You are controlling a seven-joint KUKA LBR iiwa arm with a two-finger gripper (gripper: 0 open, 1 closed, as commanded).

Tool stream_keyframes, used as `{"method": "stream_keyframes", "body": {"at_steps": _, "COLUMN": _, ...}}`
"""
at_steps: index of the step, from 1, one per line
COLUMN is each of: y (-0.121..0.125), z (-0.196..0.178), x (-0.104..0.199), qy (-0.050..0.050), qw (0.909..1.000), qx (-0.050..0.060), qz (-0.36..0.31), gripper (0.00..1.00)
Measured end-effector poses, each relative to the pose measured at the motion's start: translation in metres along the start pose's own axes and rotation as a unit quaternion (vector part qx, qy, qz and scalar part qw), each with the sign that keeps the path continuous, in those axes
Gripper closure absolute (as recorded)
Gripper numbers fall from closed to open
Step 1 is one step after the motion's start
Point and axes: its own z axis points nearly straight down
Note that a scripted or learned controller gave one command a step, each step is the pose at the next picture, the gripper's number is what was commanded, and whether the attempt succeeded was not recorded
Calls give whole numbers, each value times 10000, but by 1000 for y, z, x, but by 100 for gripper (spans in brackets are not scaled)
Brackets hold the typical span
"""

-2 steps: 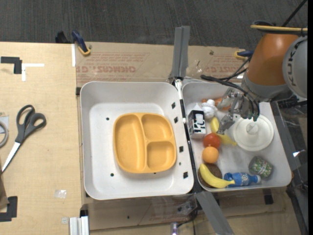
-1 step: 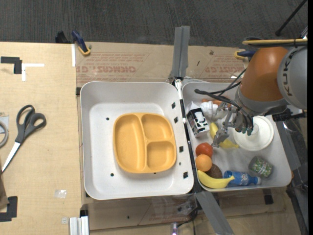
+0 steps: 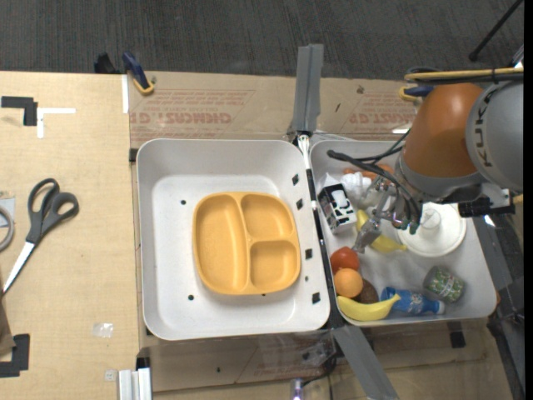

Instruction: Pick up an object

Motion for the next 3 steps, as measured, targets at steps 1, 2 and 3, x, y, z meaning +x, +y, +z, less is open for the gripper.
{"method": "stream_keyframes", "body": {"at_steps": 1, "y": 1, "z": -9, "x": 0, "qy": -3, "qw": 10000, "qx": -1, "qz": -16, "gripper": 100}}
{"method": "stream_keyframes", "body": {"at_steps": 2, "y": 6, "z": -139, "x": -27, "qy": 1, "qw": 9978, "qx": 1, "qz": 668, "gripper": 100}}
{"method": "stream_keyframes", "body": {"at_steps": 3, "y": 72, "z": -171, "x": -43, "qy": 3, "qw": 9883, "qx": 3, "qz": 1523, "gripper": 100}}
